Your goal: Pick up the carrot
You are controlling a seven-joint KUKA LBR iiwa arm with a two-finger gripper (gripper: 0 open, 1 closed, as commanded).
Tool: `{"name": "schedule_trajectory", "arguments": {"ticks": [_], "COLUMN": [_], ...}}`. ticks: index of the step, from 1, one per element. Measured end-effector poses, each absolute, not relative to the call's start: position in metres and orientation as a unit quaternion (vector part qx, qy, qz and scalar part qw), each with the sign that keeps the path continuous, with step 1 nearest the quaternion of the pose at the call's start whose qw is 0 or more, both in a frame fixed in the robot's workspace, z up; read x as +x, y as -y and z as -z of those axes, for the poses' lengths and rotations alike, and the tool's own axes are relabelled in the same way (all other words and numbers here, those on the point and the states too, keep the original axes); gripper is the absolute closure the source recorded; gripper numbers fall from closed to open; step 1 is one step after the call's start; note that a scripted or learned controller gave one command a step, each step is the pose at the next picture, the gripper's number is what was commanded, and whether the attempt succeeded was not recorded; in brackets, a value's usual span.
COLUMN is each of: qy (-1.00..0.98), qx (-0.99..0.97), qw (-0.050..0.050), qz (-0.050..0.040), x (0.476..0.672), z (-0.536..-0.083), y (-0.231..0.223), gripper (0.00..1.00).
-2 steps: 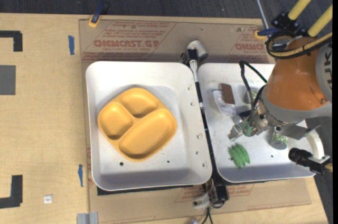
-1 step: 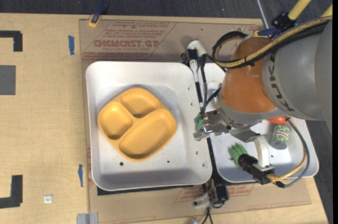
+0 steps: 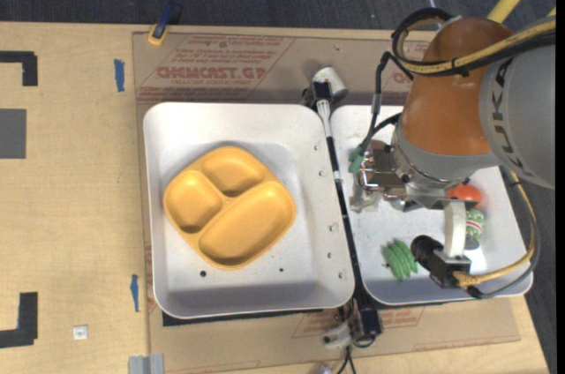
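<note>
Brown cardboard bench underneath, two white bins side by side. Left bin carries a yellow three-compartment plate. Over in the right bin, a green leafy toy lies near the front, and the arm's gripper hangs low at the bin's left side, its state impossible to tell. Carrot: an orange sliver peeking out just beside the wrist, toward the bin's right.

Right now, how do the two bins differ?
The left bin holds a yellow three-part plate; the right bin holds small items, among them a green one. The left bin lies in plain sight; the arm hangs over much of the right bin. Both are white and shallow.
</note>
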State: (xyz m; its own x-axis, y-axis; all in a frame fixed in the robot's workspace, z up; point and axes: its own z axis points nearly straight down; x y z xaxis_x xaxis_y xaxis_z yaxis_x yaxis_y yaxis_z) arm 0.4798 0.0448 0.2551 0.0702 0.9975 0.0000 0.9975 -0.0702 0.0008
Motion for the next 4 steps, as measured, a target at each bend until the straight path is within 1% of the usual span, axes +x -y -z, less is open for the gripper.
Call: {"name": "schedule_trajectory", "arguments": {"ticks": [1, 2, 3, 4], "qy": [-0.626, -0.586, -0.514, -0.514], "qx": [0.78, 0.81, 0.858, 0.858], "qw": [0.001, -0.002, 0.0, 0.0], "qz": [-0.0002, 0.0017, 0.0001, 0.0003], "x": [0.479, 0.479, 0.48, 0.48], "z": [-0.255, -0.224, -0.265, -0.265], "y": [-0.063, -0.066, -0.069, -0.069], "gripper": [1.0, 1.0, 1.0, 0.0]}}
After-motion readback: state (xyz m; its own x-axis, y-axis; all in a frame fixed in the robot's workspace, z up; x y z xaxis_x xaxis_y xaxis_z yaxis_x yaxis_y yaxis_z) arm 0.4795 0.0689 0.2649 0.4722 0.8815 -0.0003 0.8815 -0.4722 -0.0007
